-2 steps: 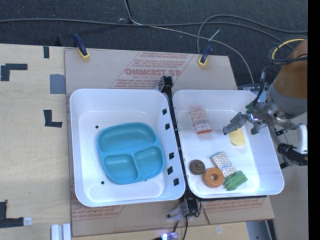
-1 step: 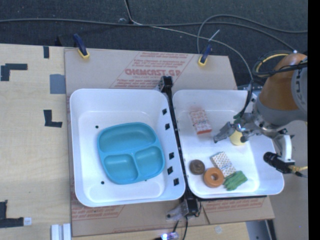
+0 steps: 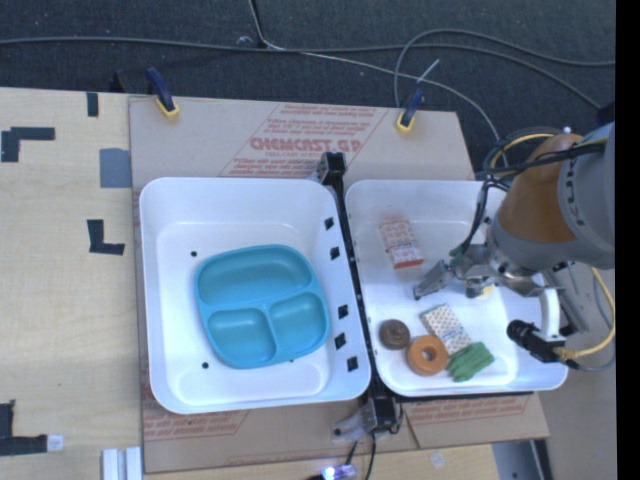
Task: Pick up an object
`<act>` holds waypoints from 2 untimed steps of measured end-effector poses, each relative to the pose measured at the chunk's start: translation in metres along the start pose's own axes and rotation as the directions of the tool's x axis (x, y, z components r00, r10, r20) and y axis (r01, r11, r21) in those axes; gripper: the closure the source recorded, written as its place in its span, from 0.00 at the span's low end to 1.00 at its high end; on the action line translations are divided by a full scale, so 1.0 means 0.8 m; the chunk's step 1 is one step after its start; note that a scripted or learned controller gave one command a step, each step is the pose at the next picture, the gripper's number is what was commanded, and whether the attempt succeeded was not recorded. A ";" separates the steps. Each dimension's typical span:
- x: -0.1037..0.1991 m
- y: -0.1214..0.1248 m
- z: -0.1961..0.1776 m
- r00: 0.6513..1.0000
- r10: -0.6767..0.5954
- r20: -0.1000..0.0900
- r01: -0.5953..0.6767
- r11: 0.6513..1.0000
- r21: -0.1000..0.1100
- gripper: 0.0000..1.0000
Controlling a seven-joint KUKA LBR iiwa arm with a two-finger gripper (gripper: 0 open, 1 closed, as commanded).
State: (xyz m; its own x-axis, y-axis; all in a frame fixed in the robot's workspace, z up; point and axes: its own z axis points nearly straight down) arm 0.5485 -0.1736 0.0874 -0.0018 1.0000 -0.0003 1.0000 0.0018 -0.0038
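In the right bin (image 3: 520,380) lie a red-and-white packet (image 3: 399,242), a brown round piece (image 3: 394,333), an orange ring (image 3: 428,355), a checkered packet (image 3: 444,324) and a green object (image 3: 470,361). My gripper (image 3: 430,283) reaches in from the right and hangs over the middle of this bin. It is below and to the right of the red-and-white packet and just above the checkered packet. Nothing shows in its grasp.
The left bin (image 3: 160,268) holds a blue divided plate (image 3: 262,303). A black divider (image 3: 345,268) with clips runs between the bins. Cables (image 3: 440,48) trail across the dark floor behind the bench, and two clamps (image 3: 407,118) hold the cardboard.
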 end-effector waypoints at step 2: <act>0.003 -0.011 -0.083 1.000 0.001 0.001 -0.001 1.000 -0.007 1.00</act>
State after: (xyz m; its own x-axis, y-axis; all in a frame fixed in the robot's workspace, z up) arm 0.5402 -0.1714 0.1538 -0.0009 1.0000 -0.0010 1.0000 0.0009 0.0028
